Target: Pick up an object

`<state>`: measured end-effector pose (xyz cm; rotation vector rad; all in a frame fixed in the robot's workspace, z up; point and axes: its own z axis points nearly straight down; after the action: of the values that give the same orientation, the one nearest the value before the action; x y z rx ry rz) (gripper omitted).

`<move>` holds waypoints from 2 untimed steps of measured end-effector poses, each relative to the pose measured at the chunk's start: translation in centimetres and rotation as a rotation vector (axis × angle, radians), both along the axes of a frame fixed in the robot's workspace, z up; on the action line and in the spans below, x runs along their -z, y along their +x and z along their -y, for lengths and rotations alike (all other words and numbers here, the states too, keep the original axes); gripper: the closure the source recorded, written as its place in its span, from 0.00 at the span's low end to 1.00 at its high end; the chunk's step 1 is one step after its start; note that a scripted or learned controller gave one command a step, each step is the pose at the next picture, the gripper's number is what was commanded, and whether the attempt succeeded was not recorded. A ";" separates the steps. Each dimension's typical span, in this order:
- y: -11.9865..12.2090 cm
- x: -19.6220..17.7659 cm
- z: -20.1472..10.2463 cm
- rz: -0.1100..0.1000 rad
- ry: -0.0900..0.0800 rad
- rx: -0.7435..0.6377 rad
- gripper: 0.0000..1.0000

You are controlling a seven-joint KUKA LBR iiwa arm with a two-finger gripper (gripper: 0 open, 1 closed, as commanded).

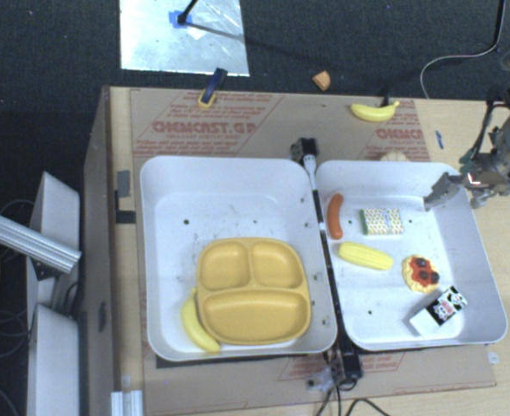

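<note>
The right bin holds an orange-red sausage, a green-and-white checkered block, a yellow banana-like piece, a pizza-slice toy and a white box with black patches. My gripper hangs over the bin's far right corner, its fingers spread open with nothing between them. It is to the right of the checkered block and apart from every object.
The left bin holds a yellow divided plate with a banana tucked against its left edge. On the bench behind the bins lie another banana and a blue-and-yellow clip.
</note>
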<state>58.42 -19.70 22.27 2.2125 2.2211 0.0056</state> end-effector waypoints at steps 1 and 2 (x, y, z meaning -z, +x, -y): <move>-5.4 13.8 -0.2 -0.006 0.002 0.002 0.00; -9.3 13.8 1.0 -0.007 0.001 0.004 0.00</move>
<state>49.10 -20.70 8.42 2.2207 2.2208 -0.0003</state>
